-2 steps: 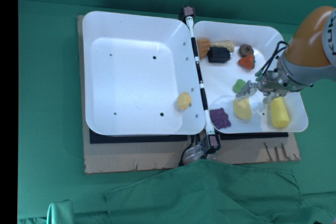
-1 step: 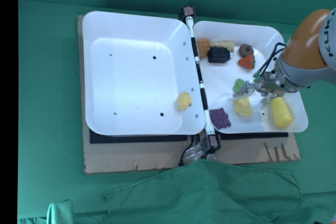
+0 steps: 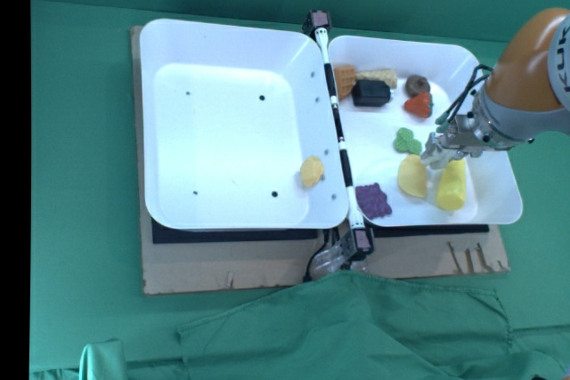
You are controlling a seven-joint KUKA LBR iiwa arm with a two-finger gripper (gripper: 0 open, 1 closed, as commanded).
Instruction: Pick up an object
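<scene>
My gripper (image 3: pixel 438 152) hangs low over the right bin (image 3: pixel 499 200), near that bin's middle right. It sits just above two yellow pieces, a rounded one (image 3: pixel 412 178) and a taller one (image 3: pixel 451 185), and right of a small green piece (image 3: pixel 408 141). Nothing shows held in it. Also in this bin lie a purple piece (image 3: pixel 373 200), a red piece (image 3: pixel 419 106), a brown ring (image 3: pixel 417 85), a black block (image 3: pixel 370 92), an orange piece (image 3: pixel 346 82) and a beige piece (image 3: pixel 381 76). One small yellow piece (image 3: pixel 312 171) lies in the left bin (image 3: pixel 178 49) by its right wall.
A black-and-white bar (image 3: pixel 337 116) runs along the divide between the bins. The bins rest on a cardboard sheet (image 3: pixel 214 276) on green cloth. Crumpled green fabric (image 3: pixel 356 325) lies in front. The grey arm with its orange band (image 3: pixel 534 58) comes in from the right.
</scene>
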